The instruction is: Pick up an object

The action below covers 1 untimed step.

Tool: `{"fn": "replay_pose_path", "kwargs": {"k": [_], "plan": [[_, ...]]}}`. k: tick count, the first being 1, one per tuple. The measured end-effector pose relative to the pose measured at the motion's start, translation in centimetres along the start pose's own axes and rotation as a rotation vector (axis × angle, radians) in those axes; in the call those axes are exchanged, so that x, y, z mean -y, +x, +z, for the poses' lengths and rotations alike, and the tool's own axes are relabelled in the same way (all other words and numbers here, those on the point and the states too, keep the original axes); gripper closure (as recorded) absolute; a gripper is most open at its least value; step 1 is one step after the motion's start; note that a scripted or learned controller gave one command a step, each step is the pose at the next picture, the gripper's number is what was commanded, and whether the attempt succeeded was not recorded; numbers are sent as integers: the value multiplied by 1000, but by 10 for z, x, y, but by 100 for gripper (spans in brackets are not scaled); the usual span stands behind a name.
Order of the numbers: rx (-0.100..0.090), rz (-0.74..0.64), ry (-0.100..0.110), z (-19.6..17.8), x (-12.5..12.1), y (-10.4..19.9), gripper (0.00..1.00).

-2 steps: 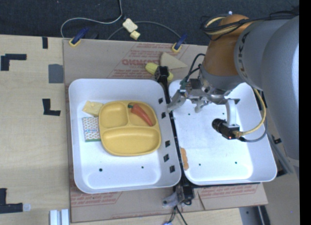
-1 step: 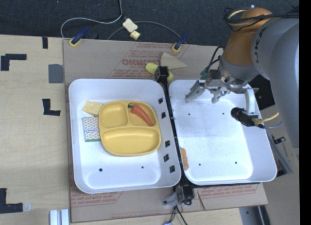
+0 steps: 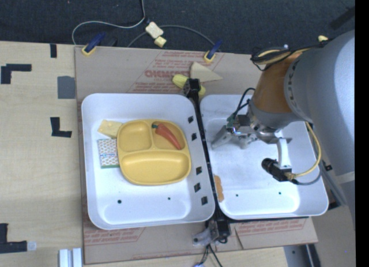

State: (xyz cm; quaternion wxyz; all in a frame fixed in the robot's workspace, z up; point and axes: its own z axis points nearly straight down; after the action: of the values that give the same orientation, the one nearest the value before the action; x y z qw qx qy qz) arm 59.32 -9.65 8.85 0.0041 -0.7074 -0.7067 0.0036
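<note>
Tool low in right bin; yellow tray in left bin.

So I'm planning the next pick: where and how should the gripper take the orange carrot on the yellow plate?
Probably grip the carrot across its thick middle, coming straight down from above. It lies flat and slantwise in the upper right compartment of the yellow plate, green tip up-left, so close across its width, not its length.
</note>
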Motion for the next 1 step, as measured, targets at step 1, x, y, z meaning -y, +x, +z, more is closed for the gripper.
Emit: {"fn": "replay_pose_path", "kwargs": {"k": [1], "plan": [[2,-5,-13,3,-75,-3,0]]}}
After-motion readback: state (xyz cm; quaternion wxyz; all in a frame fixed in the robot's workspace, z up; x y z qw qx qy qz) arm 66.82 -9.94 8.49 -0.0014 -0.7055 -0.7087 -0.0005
